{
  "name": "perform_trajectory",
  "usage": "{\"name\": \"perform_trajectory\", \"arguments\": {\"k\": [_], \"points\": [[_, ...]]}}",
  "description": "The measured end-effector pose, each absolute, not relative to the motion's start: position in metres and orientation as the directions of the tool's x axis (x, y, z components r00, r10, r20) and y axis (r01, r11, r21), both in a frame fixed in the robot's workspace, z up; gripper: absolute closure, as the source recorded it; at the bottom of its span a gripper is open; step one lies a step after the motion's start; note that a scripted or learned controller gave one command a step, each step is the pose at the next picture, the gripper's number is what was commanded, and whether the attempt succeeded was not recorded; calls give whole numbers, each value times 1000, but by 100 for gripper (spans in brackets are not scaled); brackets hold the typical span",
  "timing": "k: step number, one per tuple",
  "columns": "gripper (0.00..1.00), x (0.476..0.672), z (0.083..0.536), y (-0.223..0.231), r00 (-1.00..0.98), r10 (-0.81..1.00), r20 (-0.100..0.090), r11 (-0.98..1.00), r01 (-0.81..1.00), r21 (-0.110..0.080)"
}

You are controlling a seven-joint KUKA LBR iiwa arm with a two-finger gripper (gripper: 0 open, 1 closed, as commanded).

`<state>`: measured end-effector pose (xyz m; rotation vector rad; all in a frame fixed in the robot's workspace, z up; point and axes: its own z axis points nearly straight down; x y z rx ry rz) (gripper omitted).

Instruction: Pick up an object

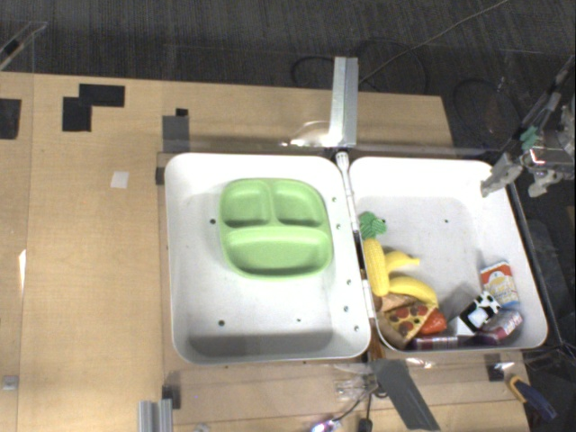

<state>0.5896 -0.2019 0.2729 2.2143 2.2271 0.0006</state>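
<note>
Here the fingers [515, 171] hover over the right bin [441, 210], state unclear.

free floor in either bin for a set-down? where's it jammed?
Right bin: bare floor across the far half, above the bananas. Crowded along its near edge: pizza toy, carton. Left bin: bare strips around the green tray, widest along the near wall.

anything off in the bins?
Nothing damaged or spilled. The green divided plate sits slightly askew in the left bin. The right bin's toys, including bananas and a pizza slice, are piled along its near edge.
</note>
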Motion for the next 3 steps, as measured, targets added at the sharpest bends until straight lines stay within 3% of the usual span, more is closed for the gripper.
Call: {"name": "perform_trajectory", "arguments": {"k": [1,2,3], "points": [[0,545,177,-130,-249,969,1,249,969,-1],[0,497,96,-97,-294,956,0,294,956,5],[100,498,103,-97,-294,956,2,294,956,4]]}}
